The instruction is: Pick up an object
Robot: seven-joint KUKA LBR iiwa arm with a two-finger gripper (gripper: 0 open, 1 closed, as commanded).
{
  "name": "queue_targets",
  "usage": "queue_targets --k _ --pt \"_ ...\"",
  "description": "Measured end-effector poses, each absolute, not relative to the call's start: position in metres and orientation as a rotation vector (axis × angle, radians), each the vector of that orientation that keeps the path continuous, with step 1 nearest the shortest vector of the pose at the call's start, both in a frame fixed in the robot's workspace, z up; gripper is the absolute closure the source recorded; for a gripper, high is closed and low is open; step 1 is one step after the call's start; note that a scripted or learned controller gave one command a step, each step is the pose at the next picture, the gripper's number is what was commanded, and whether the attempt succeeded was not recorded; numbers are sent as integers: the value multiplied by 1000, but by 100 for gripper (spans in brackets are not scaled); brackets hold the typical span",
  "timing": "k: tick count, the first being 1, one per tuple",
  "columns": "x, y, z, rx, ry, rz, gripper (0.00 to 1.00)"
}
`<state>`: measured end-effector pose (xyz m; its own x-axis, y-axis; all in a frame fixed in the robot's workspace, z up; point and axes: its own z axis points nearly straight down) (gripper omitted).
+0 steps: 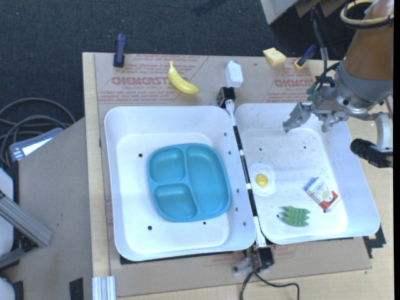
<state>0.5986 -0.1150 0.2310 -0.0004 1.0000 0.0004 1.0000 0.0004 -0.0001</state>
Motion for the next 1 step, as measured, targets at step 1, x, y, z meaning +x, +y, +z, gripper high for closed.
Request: queue_targets --k 1 --pt "552 -147 132 -2221 -2218 3 0"
